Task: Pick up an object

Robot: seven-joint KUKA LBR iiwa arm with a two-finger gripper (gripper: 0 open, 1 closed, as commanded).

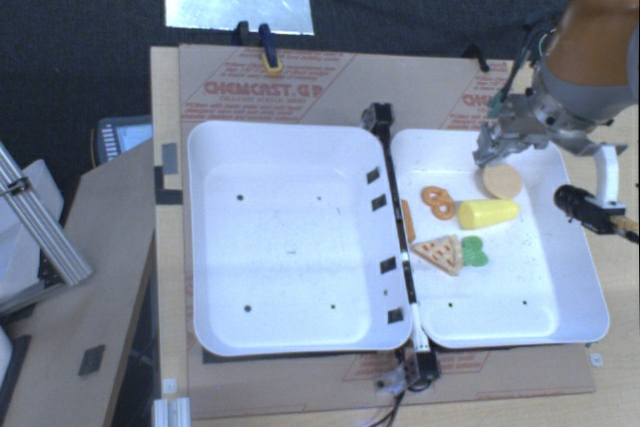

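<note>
Gripper (492,151) of the grey arm hangs over the right white plastic bin (570,315); whether it grips anything I cannot tell; just beneath it lies a round tan disc (503,182); below that a yellow cylinder (488,212), an orange pretzel (437,201), a triangular sandwich wedge (439,254).

- We see the surface (165,215), pale wood, with a printed board (300,85) lying flat on it.
- On the board, we see two white bins, left (290,235) and right (520,305), touching along a black seam.
</note>
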